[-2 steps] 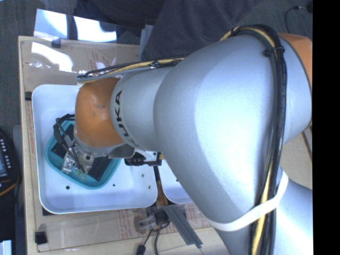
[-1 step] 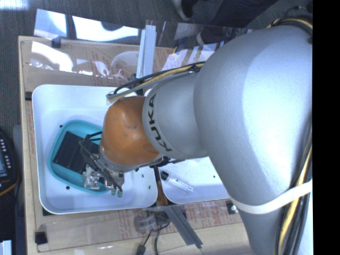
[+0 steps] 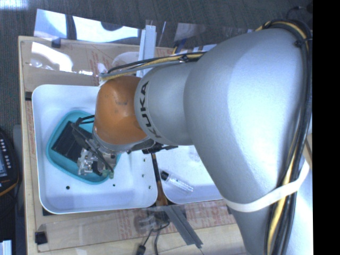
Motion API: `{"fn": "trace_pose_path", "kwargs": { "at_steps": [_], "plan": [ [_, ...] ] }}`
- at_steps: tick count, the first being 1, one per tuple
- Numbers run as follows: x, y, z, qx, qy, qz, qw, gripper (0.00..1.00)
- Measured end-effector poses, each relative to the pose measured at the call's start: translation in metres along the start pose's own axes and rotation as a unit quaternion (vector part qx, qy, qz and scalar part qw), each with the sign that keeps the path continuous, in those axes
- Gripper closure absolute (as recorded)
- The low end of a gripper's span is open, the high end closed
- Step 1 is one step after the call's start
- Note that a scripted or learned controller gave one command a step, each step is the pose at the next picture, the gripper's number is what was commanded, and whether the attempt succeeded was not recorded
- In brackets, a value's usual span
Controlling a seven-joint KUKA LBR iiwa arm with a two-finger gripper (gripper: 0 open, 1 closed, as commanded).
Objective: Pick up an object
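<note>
My grey arm fills the near right of the view, its cables running down the flank. Beneath it, the right bin holds a small clear pen-like item with a dark tip, lying flat near the bin's front left corner. Further on, my orange wrist band sits over the left bin. My hand hangs below it, directly above a teal tray-shaped object with a dark inner face, which rests on the bin floor toward the left wall. The hand overlaps the object's right end; I cannot tell how far it is open, nor whether it has hold of anything. Beyond the bins, the bench carries clear plastic sheeting along its far edge.
</note>
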State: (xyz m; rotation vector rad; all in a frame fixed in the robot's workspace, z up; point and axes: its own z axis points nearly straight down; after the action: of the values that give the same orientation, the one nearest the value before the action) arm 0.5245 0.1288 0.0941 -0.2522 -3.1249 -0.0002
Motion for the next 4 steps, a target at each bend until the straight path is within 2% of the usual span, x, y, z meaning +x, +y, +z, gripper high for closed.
{"fn": "trace_pose_path", "kwargs": {
  "at_steps": [1,3,4],
  "plan": [
    [0.044,0.008,-0.002,-0.001,-0.012,-0.081,0.9966,1.0],
    [0.042,0.01,-0.021,-0.002,-0.013,-0.086,0.9962,1.0],
    [0.044,0.036,-0.009,0.0,-0.014,-0.124,0.9922,1.0]
  ]
}}
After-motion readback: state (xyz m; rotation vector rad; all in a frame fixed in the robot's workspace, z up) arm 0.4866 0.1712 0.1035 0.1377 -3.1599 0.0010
